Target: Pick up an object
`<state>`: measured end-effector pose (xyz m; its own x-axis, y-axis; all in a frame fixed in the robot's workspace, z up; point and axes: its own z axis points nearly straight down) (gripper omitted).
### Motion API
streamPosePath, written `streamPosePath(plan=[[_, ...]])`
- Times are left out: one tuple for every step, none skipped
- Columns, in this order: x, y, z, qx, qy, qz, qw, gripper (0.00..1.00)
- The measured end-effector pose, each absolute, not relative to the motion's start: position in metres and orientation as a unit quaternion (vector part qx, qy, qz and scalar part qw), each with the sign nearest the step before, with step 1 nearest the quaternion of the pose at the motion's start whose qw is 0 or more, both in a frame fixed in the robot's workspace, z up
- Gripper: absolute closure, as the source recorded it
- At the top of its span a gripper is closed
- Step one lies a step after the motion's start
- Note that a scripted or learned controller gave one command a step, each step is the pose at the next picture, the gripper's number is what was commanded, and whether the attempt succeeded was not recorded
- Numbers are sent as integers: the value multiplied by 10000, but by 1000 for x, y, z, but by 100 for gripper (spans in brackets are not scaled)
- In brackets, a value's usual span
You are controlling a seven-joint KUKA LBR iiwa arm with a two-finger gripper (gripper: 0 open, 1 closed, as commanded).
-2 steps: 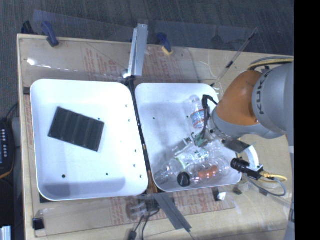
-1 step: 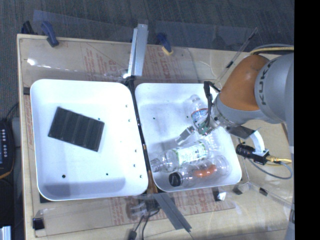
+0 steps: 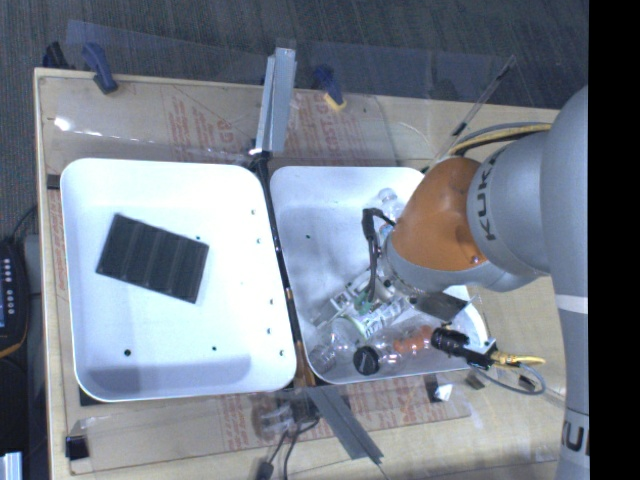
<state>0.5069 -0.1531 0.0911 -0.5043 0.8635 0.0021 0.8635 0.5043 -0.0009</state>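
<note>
Your gripper (image 3: 368, 306) was low in the right bin (image 3: 310, 208), over the clear plastic bottle (image 3: 352, 340) lying by the near wall; how it was set I cannot tell. You needed to center it on the bottle body, away from that wall, before closing

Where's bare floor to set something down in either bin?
Left bin: bare around the dark ribbed pad, widest along its near and right walls. Right bin: bare far-left patch beside the divider; near part is crowded with a clear plastic bottle, clutter and the arm.
</note>
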Motion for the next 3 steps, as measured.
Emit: streamPosePath(plan=[[508,-153,102,-4965,-8680,-7,-3,100],[560,-153,253,-5831,-8124,-2,-15,100],[597,-162,251,-5452,-8383,3,-6,100]])
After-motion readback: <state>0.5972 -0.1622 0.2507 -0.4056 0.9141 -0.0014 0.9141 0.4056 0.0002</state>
